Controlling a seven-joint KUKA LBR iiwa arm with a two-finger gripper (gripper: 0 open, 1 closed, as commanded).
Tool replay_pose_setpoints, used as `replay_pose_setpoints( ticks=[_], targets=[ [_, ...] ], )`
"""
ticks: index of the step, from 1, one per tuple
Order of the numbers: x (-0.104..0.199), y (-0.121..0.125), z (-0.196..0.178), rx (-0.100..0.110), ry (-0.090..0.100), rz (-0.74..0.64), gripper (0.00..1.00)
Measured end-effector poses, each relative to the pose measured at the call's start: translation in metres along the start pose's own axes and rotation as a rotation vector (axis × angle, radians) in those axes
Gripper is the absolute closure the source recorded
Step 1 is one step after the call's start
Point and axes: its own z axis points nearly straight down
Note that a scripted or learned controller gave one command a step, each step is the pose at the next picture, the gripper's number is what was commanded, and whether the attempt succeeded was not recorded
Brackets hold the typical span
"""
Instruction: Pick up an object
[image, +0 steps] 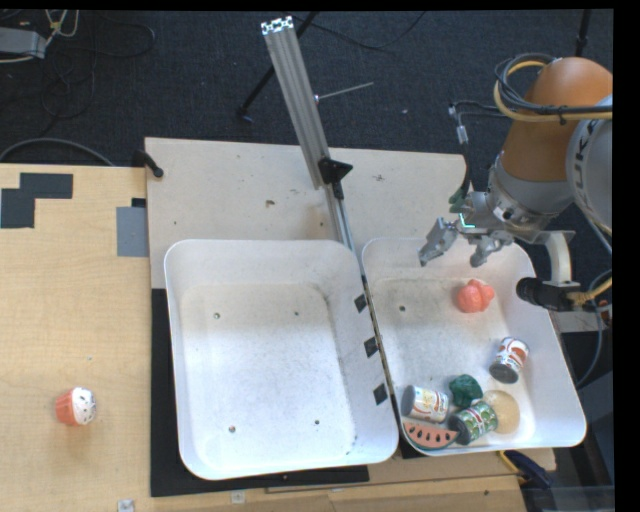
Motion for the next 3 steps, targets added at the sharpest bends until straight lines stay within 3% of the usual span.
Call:
replay_pose_setpoints(
  ticks=[1,3],
  targets=[
    [0.000,0.001,-0.003,-0.005,-0.001,-0.001,0.00],
    [-0.002,-0.008,0.094,0.000,0.000,0.003,0.00]
  ],
)
